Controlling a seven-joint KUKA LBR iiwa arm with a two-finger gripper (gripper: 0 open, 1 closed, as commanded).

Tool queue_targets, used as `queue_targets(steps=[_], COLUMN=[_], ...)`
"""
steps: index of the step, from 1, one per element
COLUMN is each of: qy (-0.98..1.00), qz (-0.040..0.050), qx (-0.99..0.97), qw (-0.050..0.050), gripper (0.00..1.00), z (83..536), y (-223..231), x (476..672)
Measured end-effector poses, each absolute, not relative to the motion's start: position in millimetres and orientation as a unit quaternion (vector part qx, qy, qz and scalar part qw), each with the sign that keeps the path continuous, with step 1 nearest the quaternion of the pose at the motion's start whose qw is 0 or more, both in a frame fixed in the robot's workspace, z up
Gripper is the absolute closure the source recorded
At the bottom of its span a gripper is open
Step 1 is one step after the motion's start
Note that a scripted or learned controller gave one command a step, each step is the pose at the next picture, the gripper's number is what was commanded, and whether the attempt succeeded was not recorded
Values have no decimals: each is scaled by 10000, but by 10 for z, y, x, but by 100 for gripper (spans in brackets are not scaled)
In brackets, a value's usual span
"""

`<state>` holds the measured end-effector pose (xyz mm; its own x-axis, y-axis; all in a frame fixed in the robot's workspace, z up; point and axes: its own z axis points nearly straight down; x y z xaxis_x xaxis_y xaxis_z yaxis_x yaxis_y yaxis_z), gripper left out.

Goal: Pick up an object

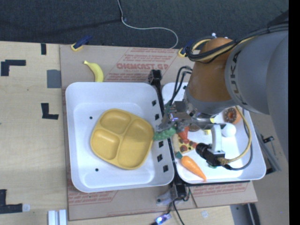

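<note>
Carrot (pixel 193 167) in right bin (pixel 255 170), yellow plate (pixel 122 138) left

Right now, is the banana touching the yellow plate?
Apart. The camera view shows the banana on the cardboard outside the left bin, while the yellow plate lies inside it.

Looks like a robotics lab: cardboard-covered bench (pixel 136 67) with two white bins (pixel 75 102), a loose cable (pixel 140 28), probably tape marks (pixel 47 111) alongside
</note>
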<state>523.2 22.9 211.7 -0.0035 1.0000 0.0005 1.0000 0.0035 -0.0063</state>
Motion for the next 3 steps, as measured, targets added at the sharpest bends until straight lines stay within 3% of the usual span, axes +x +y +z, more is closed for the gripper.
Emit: queue_targets(steps=[1,3], qy=[-7093,-7081], qz=[17,9], qx=[-7049,-7061], qw=[26,10], gripper=[100,100], z=[2120,2331], y=[690,717], x=[4942,4976])
